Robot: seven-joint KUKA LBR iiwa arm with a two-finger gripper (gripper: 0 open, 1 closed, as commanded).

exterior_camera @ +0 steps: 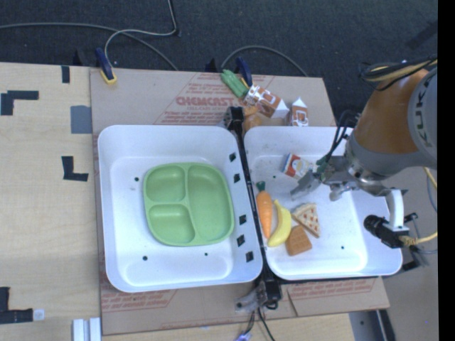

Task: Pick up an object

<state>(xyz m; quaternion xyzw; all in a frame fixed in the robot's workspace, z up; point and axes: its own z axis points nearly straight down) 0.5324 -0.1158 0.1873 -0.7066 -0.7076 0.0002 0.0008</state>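
Observation:
My gripper (311,185) hangs low over the middle of the right bin (355,258), its fingers spread open with nothing between them. Just up and left of it lies a small white and red carton (294,165). Below it sit a pizza slice (308,219), a brown bread piece (298,241), a yellow banana (281,226) and an orange carrot (265,213), all grouped at the bin's left side. The pizza slice lies closest under the fingertips, with a gap between them.
A green divided plate (188,203) lies in the left bin (121,261). Behind the bins, on the cardboard, lie a green item (234,84) and small cartons (264,103) (298,112). The arm's orange band (391,116) hangs over the right bin's far right.

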